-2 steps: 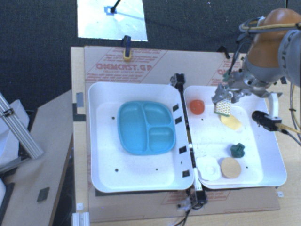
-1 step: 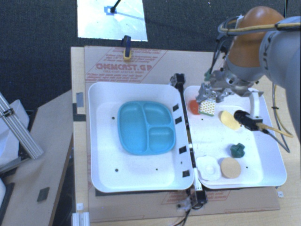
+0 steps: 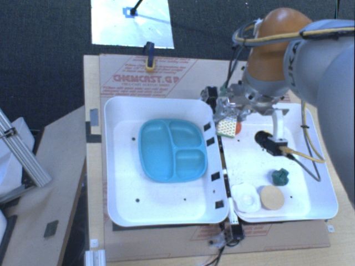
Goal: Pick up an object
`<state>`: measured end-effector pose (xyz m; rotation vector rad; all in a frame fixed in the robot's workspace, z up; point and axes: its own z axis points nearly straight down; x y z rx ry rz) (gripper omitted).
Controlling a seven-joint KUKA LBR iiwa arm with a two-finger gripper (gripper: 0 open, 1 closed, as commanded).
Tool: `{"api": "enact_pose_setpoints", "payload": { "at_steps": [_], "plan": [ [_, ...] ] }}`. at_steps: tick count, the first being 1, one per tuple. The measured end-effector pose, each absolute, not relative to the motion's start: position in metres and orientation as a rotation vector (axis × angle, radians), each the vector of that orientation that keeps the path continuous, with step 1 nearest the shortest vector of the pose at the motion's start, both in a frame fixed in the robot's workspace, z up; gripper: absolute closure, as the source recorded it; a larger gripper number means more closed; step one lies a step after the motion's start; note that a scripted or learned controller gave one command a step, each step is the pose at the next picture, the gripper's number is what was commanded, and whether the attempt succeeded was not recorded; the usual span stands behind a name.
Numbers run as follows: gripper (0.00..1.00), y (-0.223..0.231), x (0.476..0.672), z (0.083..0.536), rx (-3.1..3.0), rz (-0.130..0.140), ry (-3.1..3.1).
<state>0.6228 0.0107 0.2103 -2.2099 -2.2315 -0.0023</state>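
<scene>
Jaws low over the far left corner of the right bin [image 3: 320,165], close to the divider. Released or clenched: cannot tell from this angle. Green-and-white checkered piece [image 3: 226,127] with an orange-red edge lies just on the near side of the jaws; contact cannot be told. Well apart from the jaws, toward the bin's near edge: dark green lump [image 3: 280,176], tan disc [image 3: 272,197], white round lid [image 3: 245,198]. Blue divided plate [image 3: 172,149] sits left of the jaws, in the left bin [image 3: 123,165].

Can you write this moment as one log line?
gripper: at checkered thing | right bin: green toy, white lid, tan disc | left bin: blue plate
</scene>
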Motion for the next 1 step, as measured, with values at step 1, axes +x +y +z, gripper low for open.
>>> {"api": "enact_pose_setpoints", "payload": {
  "at_steps": [1],
  "plan": [
    [1.00,0.0676,0.6127,0.2071,-2.209,-0.003,-2.231]
  ]
}}
